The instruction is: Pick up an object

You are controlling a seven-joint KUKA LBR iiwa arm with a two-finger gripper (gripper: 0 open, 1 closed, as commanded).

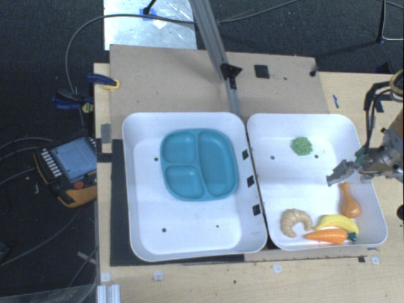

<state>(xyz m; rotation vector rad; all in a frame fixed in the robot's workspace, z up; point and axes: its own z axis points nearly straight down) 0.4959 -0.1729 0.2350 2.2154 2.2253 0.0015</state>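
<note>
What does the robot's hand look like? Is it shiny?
The gripper looks like a small grey metal claw with a dark pointed tip, sticking into the right bin from the side. Its body is pale grey and boxy, not very shiny here. Black cables loop above it, with a bit of orange on the arm at the picture's edge.

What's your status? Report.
Gripper over right bin, holding nothing. Orange pear-shaped toy just below it. Croissant, banana, carrot crowd nearby.
</note>
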